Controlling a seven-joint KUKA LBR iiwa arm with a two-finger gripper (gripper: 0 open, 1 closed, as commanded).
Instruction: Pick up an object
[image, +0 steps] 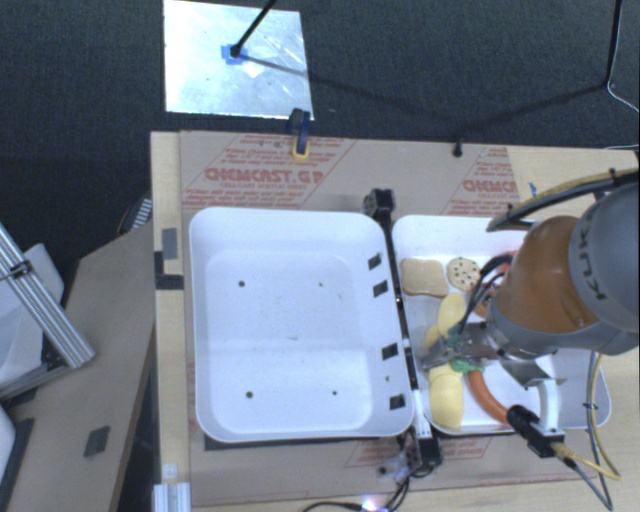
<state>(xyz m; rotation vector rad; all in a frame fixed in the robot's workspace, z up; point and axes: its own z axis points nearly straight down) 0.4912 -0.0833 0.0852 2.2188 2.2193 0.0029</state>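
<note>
The right bin (440, 232) holds several toy foods: a tan bread slice (423, 277), a round cookie (462, 269), a yellow banana-like piece (449, 316), a pale yellow rounded piece (447, 398) and an orange sausage-like piece (487, 396). My gripper (457, 350) reaches down from the arm's orange band (540, 280) into the left part of this bin, right over the yellow pieces. Its tips are lost among the items.
The left bin (290, 320) is bare white with a few small dots. A black divider with clips (395, 300) runs between the bins. A blue and yellow clamp (299, 133) sits at the bench's far edge. Cables (590, 455) trail at lower right.
</note>
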